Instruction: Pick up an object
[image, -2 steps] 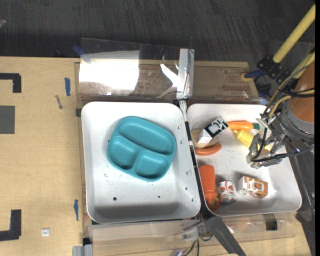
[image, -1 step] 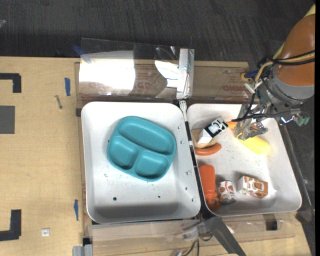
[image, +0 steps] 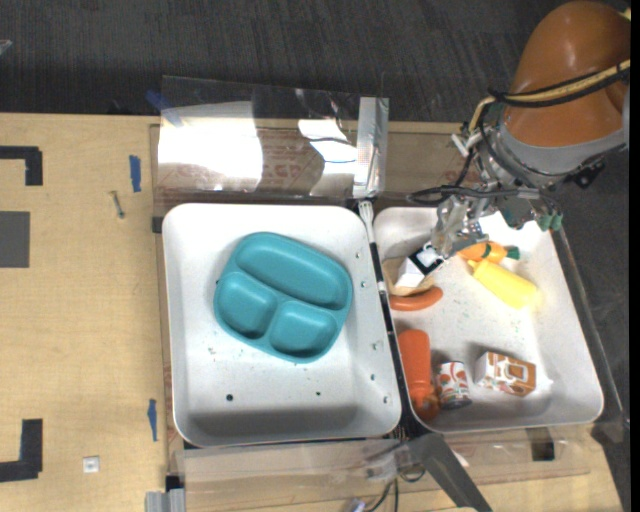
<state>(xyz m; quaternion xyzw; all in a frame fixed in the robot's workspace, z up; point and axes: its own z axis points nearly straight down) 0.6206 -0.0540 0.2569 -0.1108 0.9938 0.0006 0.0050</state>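
Gripper (image: 447, 238) hangs low in the right bin (image: 570, 345) above a hot dog (image: 413, 296); its grip state cannot be told.

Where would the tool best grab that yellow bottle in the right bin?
Probably across the middle of the yellow bottle, coming straight down from above. It lies on its side, long and rounded, with bare floor along both long sides, so two fingers could close across its narrow width.
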